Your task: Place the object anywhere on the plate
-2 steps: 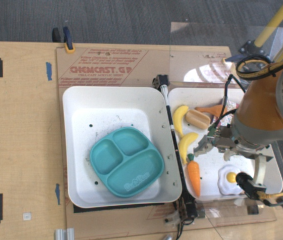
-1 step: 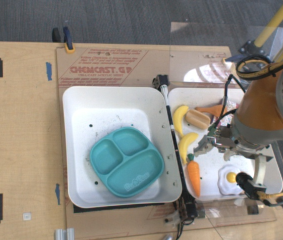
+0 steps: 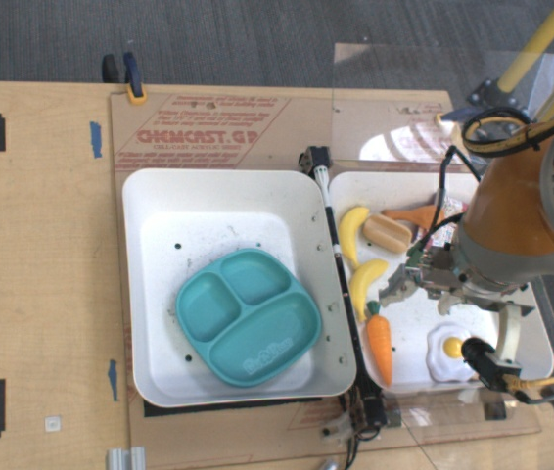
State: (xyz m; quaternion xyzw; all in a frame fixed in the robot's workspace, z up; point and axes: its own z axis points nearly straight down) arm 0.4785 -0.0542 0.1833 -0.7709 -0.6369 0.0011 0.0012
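**Jaws over the right bin**

Sitting on a cardboard-covered table (image 3: 42, 262): two white bins. Resting in the left bin (image 3: 160, 199), a teal plate (image 3: 248, 316). Hovering over the right bin (image 3: 541, 360), jaws (image 3: 424, 282) with state impossible to tell, near bananas (image 3: 360, 258) and carrot (image 3: 380, 349).

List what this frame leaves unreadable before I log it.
- End effector: seen from above under the arm's wrist; open or shut, and whether it grips anything, can't be told.
- Right bin: its right part is covered by the arm.
- Orange piece behind the bread roll: partly hidden, identity unclear.
- Fried egg toy: partly covered by a black fitting.
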